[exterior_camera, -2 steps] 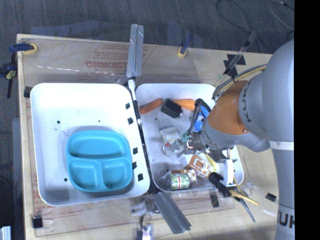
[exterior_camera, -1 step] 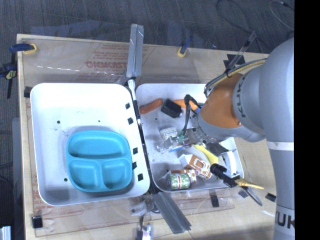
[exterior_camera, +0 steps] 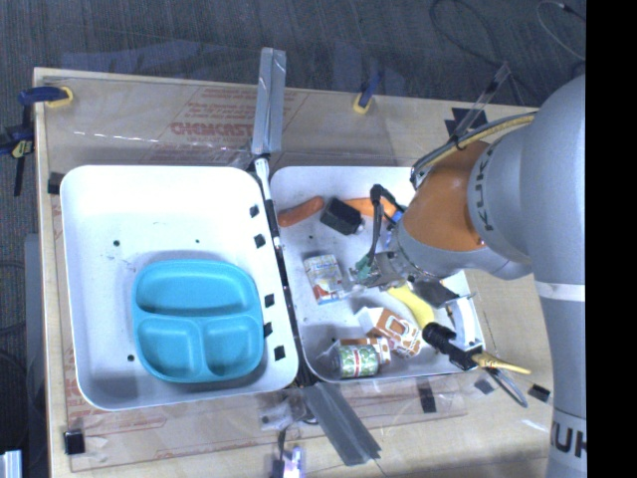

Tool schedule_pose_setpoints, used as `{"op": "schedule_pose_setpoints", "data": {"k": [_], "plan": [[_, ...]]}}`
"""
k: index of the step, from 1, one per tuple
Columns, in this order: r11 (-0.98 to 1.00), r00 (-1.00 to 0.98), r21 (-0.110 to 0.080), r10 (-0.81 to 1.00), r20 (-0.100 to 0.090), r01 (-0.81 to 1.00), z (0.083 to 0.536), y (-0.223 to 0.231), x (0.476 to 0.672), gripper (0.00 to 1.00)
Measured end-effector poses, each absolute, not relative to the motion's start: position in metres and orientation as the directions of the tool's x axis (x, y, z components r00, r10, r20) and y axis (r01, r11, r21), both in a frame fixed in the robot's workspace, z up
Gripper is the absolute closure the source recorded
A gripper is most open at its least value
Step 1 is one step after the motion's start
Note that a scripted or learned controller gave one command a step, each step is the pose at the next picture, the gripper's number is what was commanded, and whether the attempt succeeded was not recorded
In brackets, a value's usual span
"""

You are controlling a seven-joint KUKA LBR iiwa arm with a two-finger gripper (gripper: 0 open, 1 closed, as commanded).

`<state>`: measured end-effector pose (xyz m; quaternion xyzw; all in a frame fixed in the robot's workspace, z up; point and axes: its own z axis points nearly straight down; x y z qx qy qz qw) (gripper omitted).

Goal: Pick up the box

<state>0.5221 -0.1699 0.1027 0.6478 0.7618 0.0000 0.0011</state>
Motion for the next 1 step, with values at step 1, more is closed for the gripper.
{"op": "schedule_pose_setpoints", "data": {"k": [1], "plan": [[0.164, -0.164, 0.000, 0.987, -0.001, 0.987, 0.1122, -0.1695, 0.5222, 1.00]]}}
